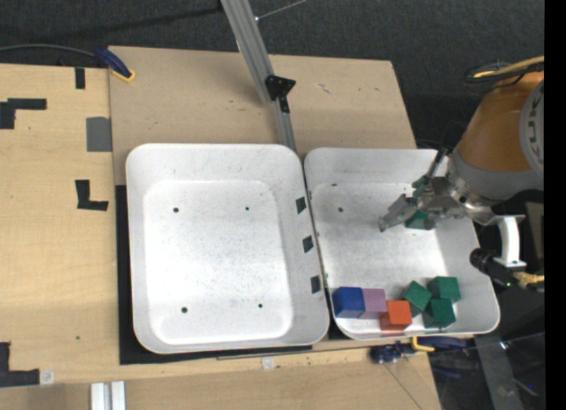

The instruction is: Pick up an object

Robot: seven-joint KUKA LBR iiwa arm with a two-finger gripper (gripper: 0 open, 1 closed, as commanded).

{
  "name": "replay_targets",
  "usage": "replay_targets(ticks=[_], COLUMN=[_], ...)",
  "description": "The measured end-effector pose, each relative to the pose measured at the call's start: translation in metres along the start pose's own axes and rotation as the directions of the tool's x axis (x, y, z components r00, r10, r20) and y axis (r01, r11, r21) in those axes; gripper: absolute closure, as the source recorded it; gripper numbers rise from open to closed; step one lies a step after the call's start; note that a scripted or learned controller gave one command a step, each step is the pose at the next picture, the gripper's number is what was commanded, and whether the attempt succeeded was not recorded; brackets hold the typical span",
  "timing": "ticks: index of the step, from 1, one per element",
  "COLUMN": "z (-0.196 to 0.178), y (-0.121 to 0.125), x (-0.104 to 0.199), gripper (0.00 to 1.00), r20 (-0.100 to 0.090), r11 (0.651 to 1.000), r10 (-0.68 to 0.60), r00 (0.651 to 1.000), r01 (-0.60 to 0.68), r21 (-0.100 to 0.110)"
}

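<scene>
We see the gripper (416, 214) low over the right bin (354, 170), near its right edge, with something green (423, 220) at its tip; whether it grips that we cannot tell. The other blocks cluster at the bin's front edge: blue (348, 300), purple (375, 300), orange (398, 313), three green (437, 300). To do this well, we judge it should centre on one block, close squarely, then lift straight up clear of the wall. No readable writing or labels.
</scene>
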State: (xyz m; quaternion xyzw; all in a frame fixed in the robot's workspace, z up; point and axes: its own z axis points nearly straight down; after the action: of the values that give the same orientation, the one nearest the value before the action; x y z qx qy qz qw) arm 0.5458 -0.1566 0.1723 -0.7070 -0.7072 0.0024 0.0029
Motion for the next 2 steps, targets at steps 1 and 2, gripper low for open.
replay_targets(ticks=[1,2], z=[0.047,0.083], y=[-0.007,-0.007], x=[0.006,0.007], gripper=[0.0,0.0], r20=[0.0,0.001], r11=[1.0,1.0], r10=[-0.001,-0.001], r00=[1.0,1.0], r01=[0.001,0.001], r21=[-0.001,-0.003])
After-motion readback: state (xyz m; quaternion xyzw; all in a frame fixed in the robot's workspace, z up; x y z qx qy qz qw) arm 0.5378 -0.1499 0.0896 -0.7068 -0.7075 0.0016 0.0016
